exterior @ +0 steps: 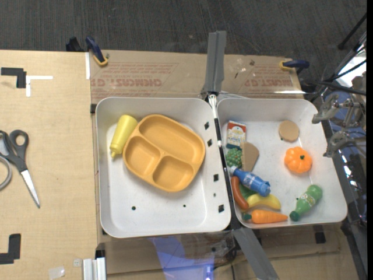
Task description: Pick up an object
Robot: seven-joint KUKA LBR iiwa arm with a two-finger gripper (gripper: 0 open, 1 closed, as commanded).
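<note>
The right bin [326, 214] holds several toys: a green and white carton [236, 143], a brown round biscuit [288, 131], an orange pumpkin [298, 160], a blue bottle [254, 182], a yellow banana [266, 202], a carrot [268, 217] and a green bottle [307, 201]. In the left bin [111, 214] lie a yellow divided plate [163, 152] and a yellow squeeze bottle [121, 134]. The gripper [338, 130] shows as blurred metal parts over the right bin's right rim, to the right of the pumpkin and apart from every toy.
Scissors [20, 162] lie on the wooden bench at the far left. Blue clamps [96, 50] [294, 65] hold cardboard behind the bins. A grey bar [214, 63] runs back from the seam between the bins. Cables and stands crowd the right edge.
</note>
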